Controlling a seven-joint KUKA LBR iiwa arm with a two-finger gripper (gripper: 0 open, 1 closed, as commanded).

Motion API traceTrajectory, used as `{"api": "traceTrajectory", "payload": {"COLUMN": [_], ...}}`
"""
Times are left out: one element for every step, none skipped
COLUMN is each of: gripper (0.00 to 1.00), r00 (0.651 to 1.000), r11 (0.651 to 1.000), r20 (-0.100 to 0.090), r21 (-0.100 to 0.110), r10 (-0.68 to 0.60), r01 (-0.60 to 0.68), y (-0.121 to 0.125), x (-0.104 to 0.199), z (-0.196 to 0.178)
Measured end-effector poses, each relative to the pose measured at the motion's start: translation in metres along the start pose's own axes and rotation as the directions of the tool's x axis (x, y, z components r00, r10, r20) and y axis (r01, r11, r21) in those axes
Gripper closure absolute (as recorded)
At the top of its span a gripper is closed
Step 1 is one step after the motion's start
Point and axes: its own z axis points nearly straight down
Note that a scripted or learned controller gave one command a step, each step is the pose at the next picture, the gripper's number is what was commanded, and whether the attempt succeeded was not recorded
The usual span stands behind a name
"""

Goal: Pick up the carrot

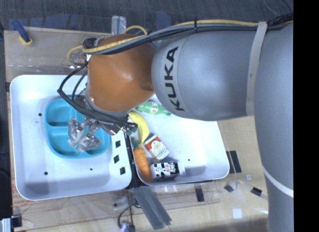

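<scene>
The gripper [83,135] hangs over the blue tray [60,146] in the left bin [30,176]; its grip state I cannot tell. The carrot [142,162] lies lower center, in the right bin [209,168], by a banana [139,126] and small cartons. Best approach: cross right, descend along its smooth, tapered orange length.

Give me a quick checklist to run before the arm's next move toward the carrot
1. Carrot visible in the right bin: ok.
2. Gripper above the carrot: not ok, it hangs over the blue tray in the left bin.
3. Carrot between the fingers: not ok.
4. Finger opening: cannot tell.
5. Space around the carrot: not ok, banana and small carton lie close.
</scene>
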Motion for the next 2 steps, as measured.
{"api": "traceTrajectory", "payload": {"gripper": [1.00, 1.00], "r00": [0.957, 0.958], "r11": [0.957, 0.958], "r20": [-0.004, -0.003], "r21": [0.000, 0.000], "r10": [0.291, 0.286], "r01": [-0.291, -0.286], "y": [0.033, 0.034], "x": [-0.004, -0.006], "z": [0.006, -0.004]}}
